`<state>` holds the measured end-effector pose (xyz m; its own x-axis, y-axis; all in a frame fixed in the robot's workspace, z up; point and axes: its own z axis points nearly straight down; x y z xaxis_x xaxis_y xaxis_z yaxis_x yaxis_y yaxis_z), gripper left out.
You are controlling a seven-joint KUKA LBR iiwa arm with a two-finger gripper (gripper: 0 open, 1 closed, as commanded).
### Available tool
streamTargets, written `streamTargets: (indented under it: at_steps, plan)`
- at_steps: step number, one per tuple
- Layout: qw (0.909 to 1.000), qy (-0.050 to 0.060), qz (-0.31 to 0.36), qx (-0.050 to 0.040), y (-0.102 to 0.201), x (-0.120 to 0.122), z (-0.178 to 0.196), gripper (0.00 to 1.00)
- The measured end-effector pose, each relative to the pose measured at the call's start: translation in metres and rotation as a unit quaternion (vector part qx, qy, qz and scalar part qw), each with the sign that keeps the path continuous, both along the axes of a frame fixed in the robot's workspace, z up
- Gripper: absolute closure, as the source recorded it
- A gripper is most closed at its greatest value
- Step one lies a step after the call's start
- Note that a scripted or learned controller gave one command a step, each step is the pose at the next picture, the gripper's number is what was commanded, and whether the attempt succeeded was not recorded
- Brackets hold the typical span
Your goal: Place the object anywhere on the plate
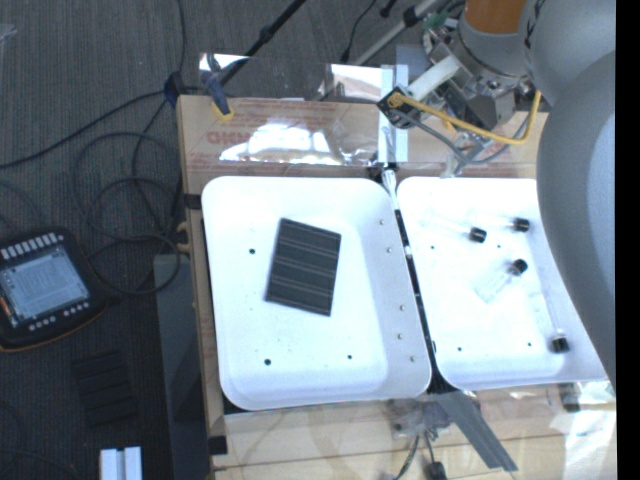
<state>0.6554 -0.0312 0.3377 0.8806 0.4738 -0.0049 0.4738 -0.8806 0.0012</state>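
Pre-grasp step, nothing picked. Dark ribbed plate (pixel 303 266) lies flat in left bin (pixel 225 368). Likely object: small clear vial (pixel 497 282) in right bin (pixel 450 363), near black caps (pixel 478 234). Arm (pixel 575 28) parked high behind the bins; tool state: cannot tell. Next: descend over vial, grasp, carry left onto plate.

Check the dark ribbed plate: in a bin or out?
In. The dark ribbed plate lies flat inside the left bin, white floor visible all around it.
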Motion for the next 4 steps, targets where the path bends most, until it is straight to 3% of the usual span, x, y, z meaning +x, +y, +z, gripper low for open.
streamTargets:
  at_steps: [4]
  plan:
    - [1.0000,0.000,0.000,0.0000,0.0000,0.0000,0.0000,0.00]
